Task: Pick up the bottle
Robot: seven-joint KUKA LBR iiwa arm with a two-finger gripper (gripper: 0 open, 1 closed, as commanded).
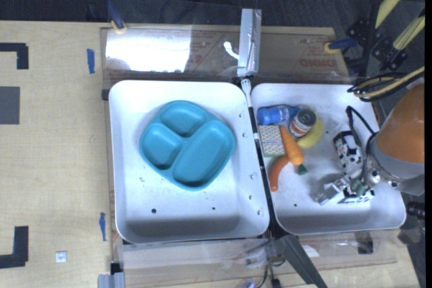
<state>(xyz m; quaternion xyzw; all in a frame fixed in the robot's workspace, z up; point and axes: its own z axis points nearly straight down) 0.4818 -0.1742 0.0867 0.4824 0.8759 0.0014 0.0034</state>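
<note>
Gripper [337,189] sits low in the right bin [388,212], near that bin's front-right corner, with the orange band [405,131] of the arm just above and to the right of it. The fingers are small and blurred against the white floor; whether they stand wide or narrow I cannot tell, and nothing is seen between them. The bottle [304,125] lies well apart from the gripper, up and to the left of it, in the back-left part of the same bin; its cap faces upward toward the camera, and a yellow piece [313,138] shows under its lower right side, touching it. Just left of the bottle, farther still from the gripper, is a blue packet [273,115] against the bin's left wall. Below that packet sits a checked sponge [271,139]. A carrot [291,146] runs slantwise from just under the bottle down toward the gripper, and beside its lower end lies an orange piece [275,175], which is to the gripper's left at about its height, near but not touching. A small dark green bit [301,169] lies between the carrot and the gripper. Far left of the gripper, the left bin [128,212] holds a blue divided plate [187,144], resting about centre.
</note>
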